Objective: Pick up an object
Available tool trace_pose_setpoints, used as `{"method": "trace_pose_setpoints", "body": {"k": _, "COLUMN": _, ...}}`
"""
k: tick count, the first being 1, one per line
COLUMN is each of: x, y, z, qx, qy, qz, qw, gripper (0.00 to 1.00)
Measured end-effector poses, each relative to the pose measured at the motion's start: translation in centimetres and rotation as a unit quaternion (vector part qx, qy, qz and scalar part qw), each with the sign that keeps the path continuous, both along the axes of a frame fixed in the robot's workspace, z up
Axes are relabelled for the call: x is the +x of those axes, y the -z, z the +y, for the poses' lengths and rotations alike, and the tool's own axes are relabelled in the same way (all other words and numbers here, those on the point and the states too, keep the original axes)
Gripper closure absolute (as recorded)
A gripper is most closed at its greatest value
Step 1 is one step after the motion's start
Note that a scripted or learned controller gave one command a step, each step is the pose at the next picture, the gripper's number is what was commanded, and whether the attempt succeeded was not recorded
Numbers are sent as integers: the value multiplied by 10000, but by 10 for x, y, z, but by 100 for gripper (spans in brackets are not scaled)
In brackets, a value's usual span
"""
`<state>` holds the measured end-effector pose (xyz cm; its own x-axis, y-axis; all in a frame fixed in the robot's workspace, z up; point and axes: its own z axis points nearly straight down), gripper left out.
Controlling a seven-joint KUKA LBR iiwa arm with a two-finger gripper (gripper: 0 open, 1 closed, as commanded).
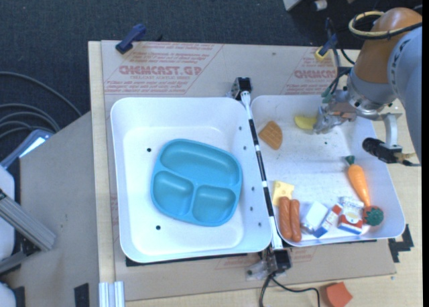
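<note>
Now, my arm: reaching in from the right, grey with the orange band above the wrist, bent down over the far part of the right bin point(397, 195).
My gripper point(325, 125): low over the bin floor near its far edge; whether it stands open or closed I cannot tell from this angle.
Yellow piece point(305, 122): the thing nearest me, lying on the bin floor just beside my gripper, on its left; I cannot tell whether we touch, and it does not show as held.
Tan bread-like piece point(271, 135): further left, near the divider between the bins, apart from my gripper.
Carrot point(358, 181): toward the right wall, well nearer the camera than my gripper.
Sausages point(289, 218): two side by side at the near left corner, with a pale yellow wedge point(283, 190) just beyond them.
Small cartons point(332, 217): clustered along the near wall, beside a small green item point(374, 216) at the carrot's tip.
Left bin point(127, 165): holds a blue divided plate point(196, 181), lying flat.
Bench point(167, 71): brown board with red printing under both bins.
</note>
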<state>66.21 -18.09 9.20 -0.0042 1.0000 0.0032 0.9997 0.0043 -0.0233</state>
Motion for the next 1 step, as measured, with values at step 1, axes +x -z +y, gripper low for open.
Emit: {"method": "trace_pose_setpoints", "body": {"k": 1, "x": 0, "y": 0, "z": 0, "qx": 1, "qy": 1, "qz": 5, "qw": 10000, "gripper": 0}}
